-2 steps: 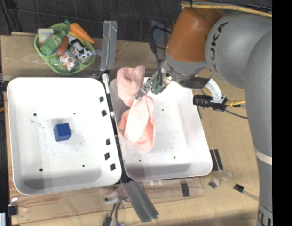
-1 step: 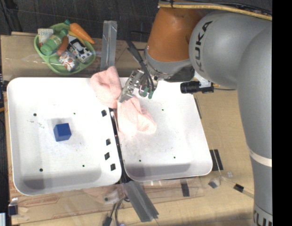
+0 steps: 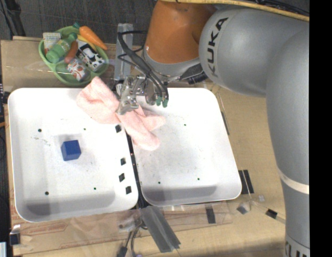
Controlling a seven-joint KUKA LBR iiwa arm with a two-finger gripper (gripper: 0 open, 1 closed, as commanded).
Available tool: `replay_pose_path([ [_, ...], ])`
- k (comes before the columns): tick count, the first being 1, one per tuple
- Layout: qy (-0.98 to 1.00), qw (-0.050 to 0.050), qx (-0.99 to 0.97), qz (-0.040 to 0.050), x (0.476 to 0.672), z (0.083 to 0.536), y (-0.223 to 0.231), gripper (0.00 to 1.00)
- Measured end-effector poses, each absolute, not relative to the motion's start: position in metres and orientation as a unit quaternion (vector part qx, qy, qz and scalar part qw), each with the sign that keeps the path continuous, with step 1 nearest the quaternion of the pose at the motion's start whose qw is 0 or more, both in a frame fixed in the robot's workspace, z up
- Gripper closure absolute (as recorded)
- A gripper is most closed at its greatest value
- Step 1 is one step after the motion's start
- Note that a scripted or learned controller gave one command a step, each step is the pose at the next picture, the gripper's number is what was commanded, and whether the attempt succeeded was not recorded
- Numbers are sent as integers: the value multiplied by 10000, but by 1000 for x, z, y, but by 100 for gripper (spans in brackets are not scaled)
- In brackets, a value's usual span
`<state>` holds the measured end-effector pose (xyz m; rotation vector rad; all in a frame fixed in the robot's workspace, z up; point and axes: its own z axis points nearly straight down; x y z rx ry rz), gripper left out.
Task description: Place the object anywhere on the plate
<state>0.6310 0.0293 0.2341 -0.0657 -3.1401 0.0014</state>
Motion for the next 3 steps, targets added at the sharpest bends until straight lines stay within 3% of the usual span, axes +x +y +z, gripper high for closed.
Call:
replay_pose_path([
  [2,-10000,3,45,5,644,231,143,100],
  [3,-10000,0,43,5,645,232,142,0],
])
